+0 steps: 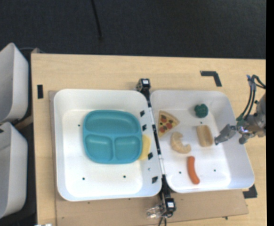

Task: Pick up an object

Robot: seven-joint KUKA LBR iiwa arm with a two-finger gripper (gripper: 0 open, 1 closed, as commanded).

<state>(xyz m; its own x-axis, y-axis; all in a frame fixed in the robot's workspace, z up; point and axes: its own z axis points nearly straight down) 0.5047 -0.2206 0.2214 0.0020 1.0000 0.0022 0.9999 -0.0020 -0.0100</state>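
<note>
Grey jaws [231,134] at right bin [231,178] edge

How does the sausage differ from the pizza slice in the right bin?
The sausage is a slim red-orange rod; the pizza slice is a flat tan wedge with red spots. The sausage lies near the bin's front, the pizza slice against the left wall, further back. Both lie flat in the right bin, apart from the tool.

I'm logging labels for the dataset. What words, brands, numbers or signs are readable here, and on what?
None can be read. The teal plate, the pizza slice and the other toy foods carry no print. The small black tags on the bin divider are too small to make out.
</note>
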